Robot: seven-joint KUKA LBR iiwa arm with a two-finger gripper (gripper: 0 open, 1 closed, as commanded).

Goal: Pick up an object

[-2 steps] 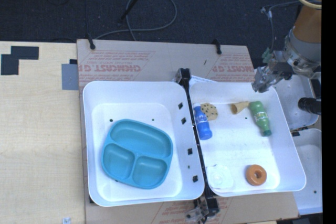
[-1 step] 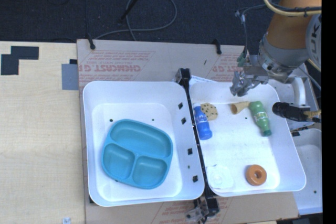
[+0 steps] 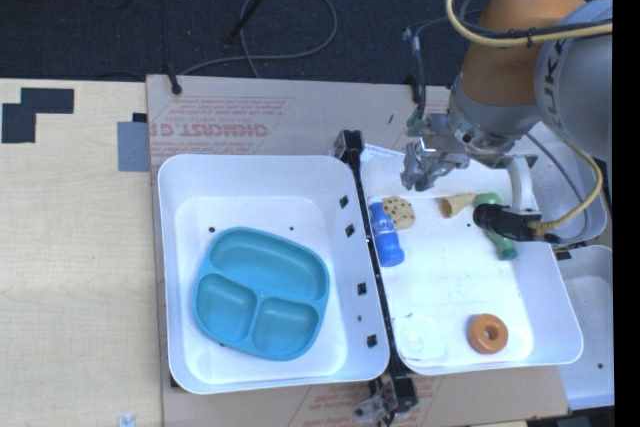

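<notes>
just below the claw (image 3: 425, 170), a little toward the divider (image 3: 358, 245), the spotted cookie (image 3: 398, 211) lies flat on the floor of the bin (image 3: 540, 315). it is apart from the claw and looks like the nearest candidate to pick. just beside the cookie, on its side away from the claw, is a blue bottle (image 3: 386, 240), whose long axis runs away from the claw along the divider. on the claw's other side, about as near, a tan cone (image 3: 456, 205) lies crosswise. a green thing (image 3: 509, 249) beyond the cone is partly covered, so its shape is unclear. well away from the claw sit an orange doughnut (image 3: 489, 333) and a pale, clear item (image 3: 420, 337) that i cannot identify. whether the claw is apart or together i cannot tell.
</notes>
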